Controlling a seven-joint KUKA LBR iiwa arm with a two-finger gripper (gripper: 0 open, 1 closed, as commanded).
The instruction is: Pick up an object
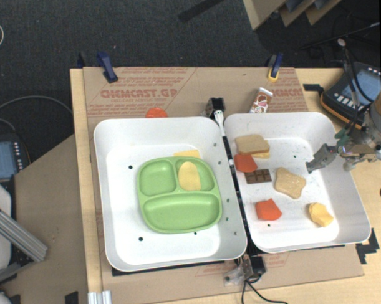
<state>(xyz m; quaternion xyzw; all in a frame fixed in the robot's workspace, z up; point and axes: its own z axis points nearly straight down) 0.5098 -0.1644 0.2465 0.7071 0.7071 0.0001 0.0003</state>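
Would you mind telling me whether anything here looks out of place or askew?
Two things sit outside the bins on the brown board: a small brown-and-white packet lying tilted behind the right bin, and an orange piece behind the left bin. A yellow slice also pokes out from under the green plate.

This is a robotics lab or test bench, not a home: two white bins (110, 182) sit on a cardboard sheet (138, 88) held by blue clamps (106, 67), with loose cables (258, 292), dark carpet (111, 26) and an aluminium frame bar (19, 238) around it.
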